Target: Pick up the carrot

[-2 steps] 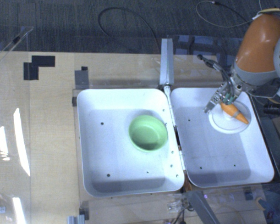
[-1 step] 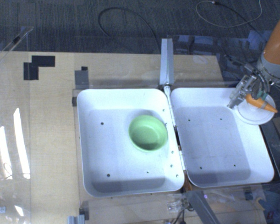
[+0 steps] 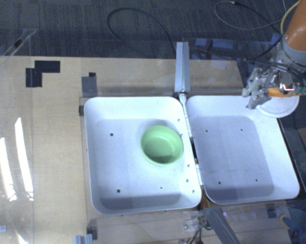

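arm [image 3: 295, 34] at upper right, above far right corner of right bin [image 3: 245, 191] | jaws closed around carrot [image 3: 275, 91], orange piece between the fingers, lifted off the bin floor | white plate [image 3: 278, 105] just beneath carrot | green bowl [image 3: 162, 144] in left bin [image 3: 109, 160], well apart | desk [image 3: 43, 148] light wood

A small orange carrot [image 3: 275, 91] sat up at the right bin's [image 3: 245, 191] far right corner, partly hidden
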